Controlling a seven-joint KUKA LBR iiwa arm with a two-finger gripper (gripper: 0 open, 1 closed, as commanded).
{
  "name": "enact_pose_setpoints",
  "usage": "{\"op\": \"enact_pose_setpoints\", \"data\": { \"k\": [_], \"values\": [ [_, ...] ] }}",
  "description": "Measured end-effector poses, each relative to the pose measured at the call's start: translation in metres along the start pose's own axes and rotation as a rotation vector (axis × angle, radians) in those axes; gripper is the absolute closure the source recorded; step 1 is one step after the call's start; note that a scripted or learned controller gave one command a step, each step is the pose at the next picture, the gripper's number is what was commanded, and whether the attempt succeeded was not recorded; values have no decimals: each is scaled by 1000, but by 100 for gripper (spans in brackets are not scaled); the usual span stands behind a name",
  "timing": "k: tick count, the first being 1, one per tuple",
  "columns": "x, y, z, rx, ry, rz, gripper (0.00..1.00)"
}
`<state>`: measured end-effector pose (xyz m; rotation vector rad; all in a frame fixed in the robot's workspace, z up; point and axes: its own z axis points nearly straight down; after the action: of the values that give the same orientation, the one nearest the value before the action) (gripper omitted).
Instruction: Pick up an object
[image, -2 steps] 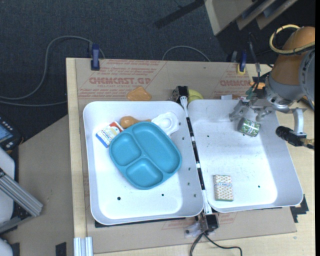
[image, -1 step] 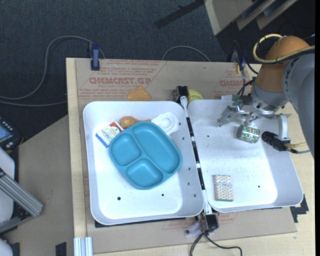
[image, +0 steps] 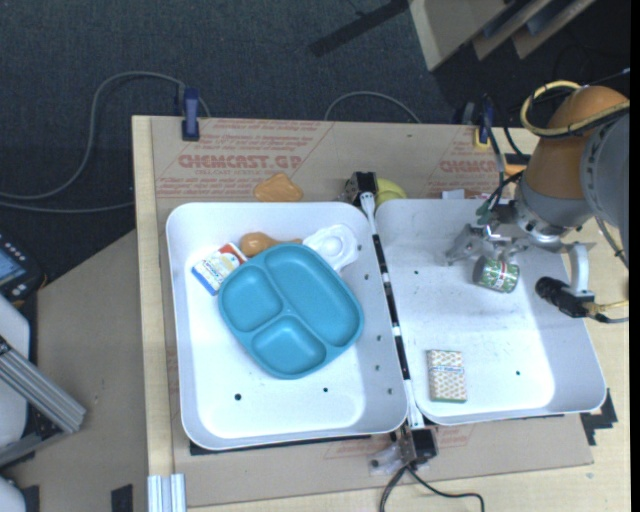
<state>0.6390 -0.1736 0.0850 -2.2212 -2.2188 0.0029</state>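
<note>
Where the right bin (image: 560, 385) lies—end effector (image: 497, 262) over a can (image: 497, 275).

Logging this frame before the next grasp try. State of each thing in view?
blue tray: upright, left bin, tilted over smaller items
small carton: partly under tray
box: flat, right bin
can: on its side, right bin, under gripper

The robot's hand (image: 493, 258) is hovering over a small green can (image: 497, 275) in the right bin (image: 570, 385), near the worktop's far right corner.
</note>
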Motion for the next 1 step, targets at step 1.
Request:
{"op": "enact_pose_setpoints", "data": {
  "k": [1],
  "values": [
    [-4, -23, 0, 0, 0, 0, 0]
  ]
}}
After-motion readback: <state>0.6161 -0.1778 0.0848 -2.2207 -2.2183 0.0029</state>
